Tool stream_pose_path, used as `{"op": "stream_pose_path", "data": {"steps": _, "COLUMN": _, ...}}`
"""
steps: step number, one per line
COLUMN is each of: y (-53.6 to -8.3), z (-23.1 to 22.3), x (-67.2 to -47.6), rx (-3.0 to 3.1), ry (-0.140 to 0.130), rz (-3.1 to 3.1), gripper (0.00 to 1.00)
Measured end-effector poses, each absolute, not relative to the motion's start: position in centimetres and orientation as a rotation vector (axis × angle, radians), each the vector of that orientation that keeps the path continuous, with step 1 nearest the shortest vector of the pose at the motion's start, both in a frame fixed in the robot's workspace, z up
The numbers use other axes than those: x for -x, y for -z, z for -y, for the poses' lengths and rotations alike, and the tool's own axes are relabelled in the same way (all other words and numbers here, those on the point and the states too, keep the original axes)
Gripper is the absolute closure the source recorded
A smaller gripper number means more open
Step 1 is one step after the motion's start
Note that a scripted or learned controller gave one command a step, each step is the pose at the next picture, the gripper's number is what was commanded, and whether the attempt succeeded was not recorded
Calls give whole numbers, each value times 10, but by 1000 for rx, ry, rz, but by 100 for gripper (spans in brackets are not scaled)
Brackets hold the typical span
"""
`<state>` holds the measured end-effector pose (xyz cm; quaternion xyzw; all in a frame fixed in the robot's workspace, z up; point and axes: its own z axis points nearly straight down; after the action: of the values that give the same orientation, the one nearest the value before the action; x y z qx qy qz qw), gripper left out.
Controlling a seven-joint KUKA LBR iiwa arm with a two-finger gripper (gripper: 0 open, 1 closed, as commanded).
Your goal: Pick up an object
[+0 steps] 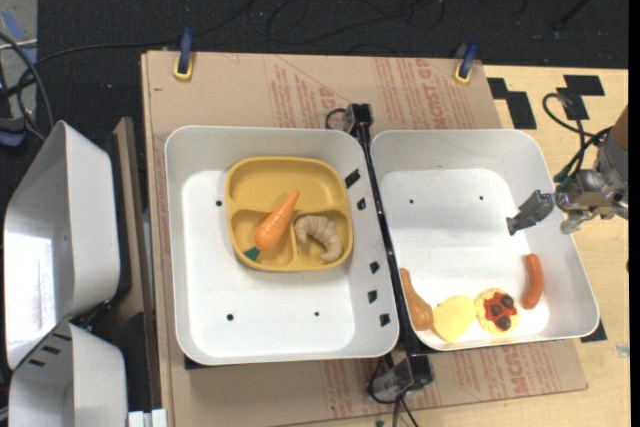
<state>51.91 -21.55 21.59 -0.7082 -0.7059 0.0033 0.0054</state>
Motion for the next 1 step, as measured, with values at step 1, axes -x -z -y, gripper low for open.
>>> {"op": "stream_pose_path", "data": {"steps": 1, "y": -223, "z": 215, "x": -522, "rx": 2221, "ry": -1, "rz": 2222, "gripper": 0}}
